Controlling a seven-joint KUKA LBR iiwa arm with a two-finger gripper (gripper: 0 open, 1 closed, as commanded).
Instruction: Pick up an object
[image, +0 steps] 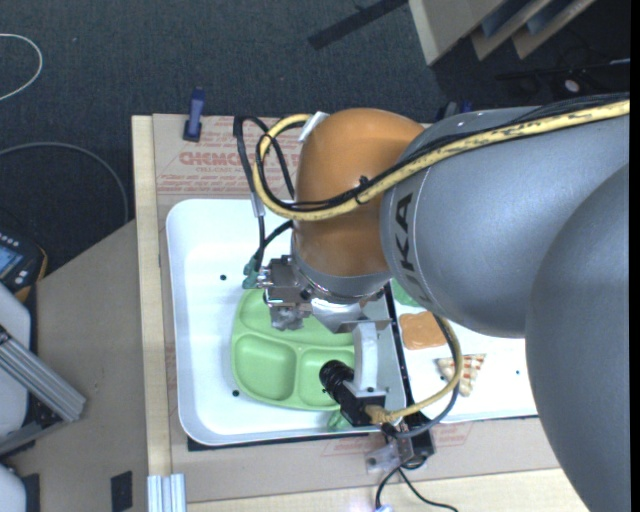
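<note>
The green divided tray (272, 362) lay flat in the white bin (185, 300), toward its near edge, with part of it hidden under my wrist. I judged it to be moulded plastic: light, stiff enough to lift by one side, but smooth and likely slippery, and too broad to span whole. The best hold looked to be a raised rim or the ridge between two compartments, pinched from above. My pincer (287, 310) hung just over the tray's far corner, though from this angle I could not tell whether it was spread or pressed together, nor whether it touched the tray. A tan piece (425, 330) and a small striped thing (470, 370) lay beside the tray. The bin rested on the brown worktop (205, 160).
</note>
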